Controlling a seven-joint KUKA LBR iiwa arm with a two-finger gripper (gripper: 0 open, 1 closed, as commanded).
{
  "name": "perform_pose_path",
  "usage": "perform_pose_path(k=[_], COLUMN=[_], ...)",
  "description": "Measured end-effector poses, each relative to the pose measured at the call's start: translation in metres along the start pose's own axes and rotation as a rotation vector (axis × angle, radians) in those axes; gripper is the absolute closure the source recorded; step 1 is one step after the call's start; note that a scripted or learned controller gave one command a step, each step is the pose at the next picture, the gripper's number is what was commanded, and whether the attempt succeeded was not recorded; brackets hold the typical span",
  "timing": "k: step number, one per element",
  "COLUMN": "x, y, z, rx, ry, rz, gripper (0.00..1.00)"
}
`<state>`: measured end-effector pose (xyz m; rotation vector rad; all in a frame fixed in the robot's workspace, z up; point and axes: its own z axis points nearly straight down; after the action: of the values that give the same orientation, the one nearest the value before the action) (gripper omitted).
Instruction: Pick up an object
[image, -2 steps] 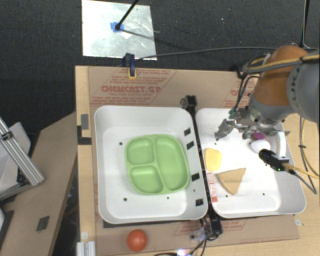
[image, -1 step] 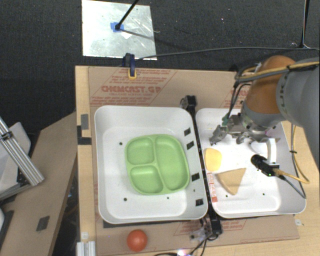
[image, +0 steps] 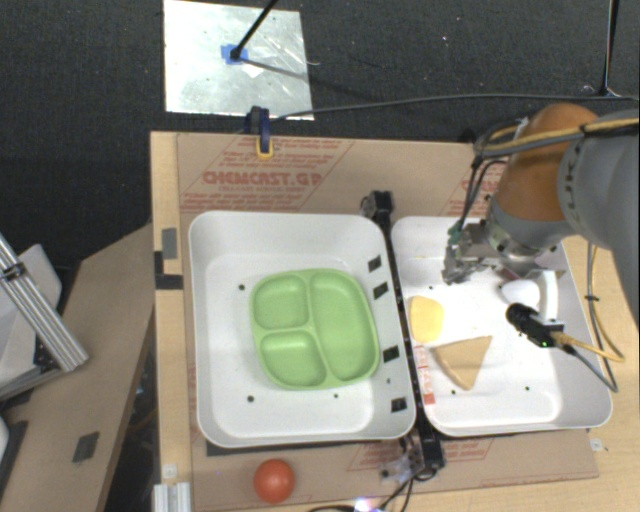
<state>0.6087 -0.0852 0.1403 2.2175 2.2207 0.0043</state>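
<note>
Tool: the tool (image: 462, 262) hangs over the far left part of the right bin (image: 520, 405), on the end of the grey arm (image: 600, 190) reaching in from the right. Cannot tell whether it is set wide or narrow, as the view is too small and cluttered there. Nothing shows hanging from it.

Candidates: two things lie on the right bin's floor. A yellow slice (image: 425, 319) is by the left wall, just near of the tool. A tan wedge (image: 465, 360) lies just beside it, nearer and slightly right. Their edges look touching or almost so; cannot tell which.

Yellow slice, handling: flat, thin and probably light. It looks like a smooth toy food piece, so likely slippery. Lying flat, it offers little height to grip. Best bet is across its narrow width, coming straight down.

Tan wedge, handling: triangular and looks a bit thicker, likely stiff and light. Take it across the two long sides near the broad end, not at the tip, where it would squirt out.

Risk: the slice sits close to the bin wall, so one side of the tool may foul the wall. The neighbouring wedge crowds the other side.

Left bin: the left bin (image: 230, 405) carries a green plate (image: 313, 328) with three compartments. It is wide and shallow, a poor first choice.

Elsewhere: a red ball (image: 273, 480) sits on the worktop (image: 200, 180), near of the left bin and outside both bins.

Progress: pick not yet made, by my reading.
</note>
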Motion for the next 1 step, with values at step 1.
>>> perform_pose_path(k=[1], x=[0.0066], y=[0.0095], z=[-0.0511], rx=[-0.003], ry=[0.0], rz=[-0.003], gripper=[1.0])
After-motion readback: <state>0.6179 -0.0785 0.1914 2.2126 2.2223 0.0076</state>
